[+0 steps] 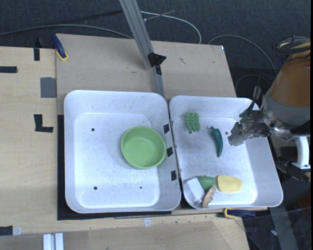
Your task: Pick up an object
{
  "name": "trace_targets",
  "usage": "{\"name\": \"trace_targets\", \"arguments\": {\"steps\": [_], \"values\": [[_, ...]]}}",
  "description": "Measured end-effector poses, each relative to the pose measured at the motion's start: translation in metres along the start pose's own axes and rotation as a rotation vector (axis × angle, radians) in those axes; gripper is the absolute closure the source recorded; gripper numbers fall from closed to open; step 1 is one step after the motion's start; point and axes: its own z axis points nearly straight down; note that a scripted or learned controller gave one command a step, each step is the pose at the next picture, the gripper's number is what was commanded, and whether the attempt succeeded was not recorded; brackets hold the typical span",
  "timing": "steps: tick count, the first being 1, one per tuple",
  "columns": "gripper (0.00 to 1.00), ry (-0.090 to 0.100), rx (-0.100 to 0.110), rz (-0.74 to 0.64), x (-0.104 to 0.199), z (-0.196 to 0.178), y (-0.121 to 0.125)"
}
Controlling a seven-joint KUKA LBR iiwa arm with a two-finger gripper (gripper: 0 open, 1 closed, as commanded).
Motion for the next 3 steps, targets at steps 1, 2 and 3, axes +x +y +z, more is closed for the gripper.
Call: {"name": "trace_targets", "arguments": {"steps": [1,2,3], "values": [[1.00,0.004,0.004,-0.005,0.053,-0.006,-0.004],[1.00,0.003,0.007,-0.004,0.099,0.006,0.001],[1.00,0.004,0.006,-0.007,0.156,0.003,-0.007]]}}
